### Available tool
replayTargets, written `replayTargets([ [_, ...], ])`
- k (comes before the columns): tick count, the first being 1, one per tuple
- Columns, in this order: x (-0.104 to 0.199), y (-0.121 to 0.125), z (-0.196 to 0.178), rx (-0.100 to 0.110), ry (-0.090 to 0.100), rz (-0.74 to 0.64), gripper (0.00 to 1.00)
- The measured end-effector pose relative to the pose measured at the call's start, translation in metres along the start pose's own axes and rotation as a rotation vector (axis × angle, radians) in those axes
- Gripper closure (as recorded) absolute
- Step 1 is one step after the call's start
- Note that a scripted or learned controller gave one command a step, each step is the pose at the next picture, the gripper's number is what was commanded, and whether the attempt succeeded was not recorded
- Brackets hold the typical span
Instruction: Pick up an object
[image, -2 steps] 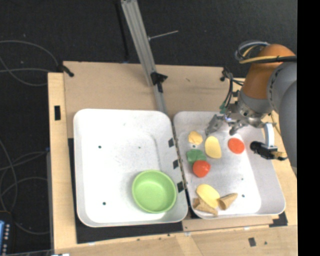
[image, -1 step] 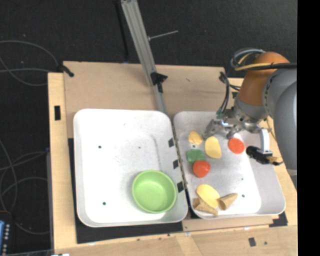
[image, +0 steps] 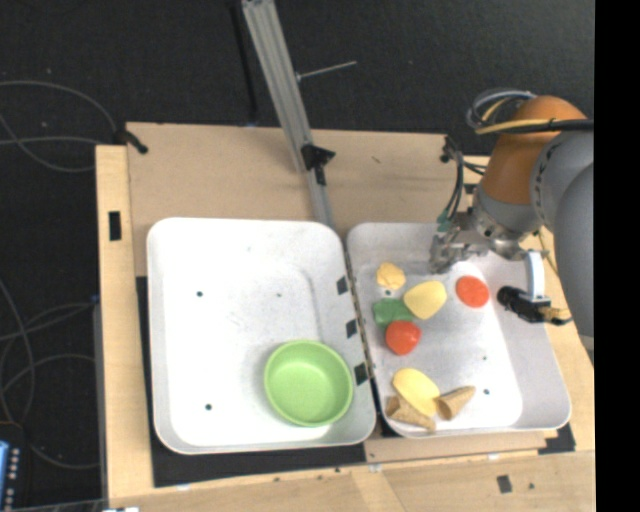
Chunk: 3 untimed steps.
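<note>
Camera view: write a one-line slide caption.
Hand poised over the cluttered right bin; green bowl sits in the left bin.

The left white bin sits against the right white bin on a tan bench. A grey metal rail slants up behind them, and what look like thin cables lie on the dark floor.

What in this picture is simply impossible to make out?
- Green block: camera view, partly covered by the yellow lump and red ball.
- Tan pieces by the right bin's front wall: camera view, too small and blurred to identify.
- Floor beneath the pincer: camera view, hidden by the pincer itself.
</note>
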<state>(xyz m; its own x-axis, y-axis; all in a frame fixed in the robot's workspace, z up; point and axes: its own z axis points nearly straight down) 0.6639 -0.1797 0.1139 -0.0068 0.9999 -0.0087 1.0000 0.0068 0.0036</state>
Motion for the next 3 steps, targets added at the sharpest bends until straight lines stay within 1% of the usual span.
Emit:
replayTargets([
  [1, 0.001, 0.010, -0.062, -0.005, 0.008, 0.003, 1.00],
  [2, -0.001, 0.011, -0.094, -0.002, 0.009, 0.001, 1.00],
  [3, 0.049, -0.015, -0.107, 0.003, 0.010, 0.001, 1.00],
])
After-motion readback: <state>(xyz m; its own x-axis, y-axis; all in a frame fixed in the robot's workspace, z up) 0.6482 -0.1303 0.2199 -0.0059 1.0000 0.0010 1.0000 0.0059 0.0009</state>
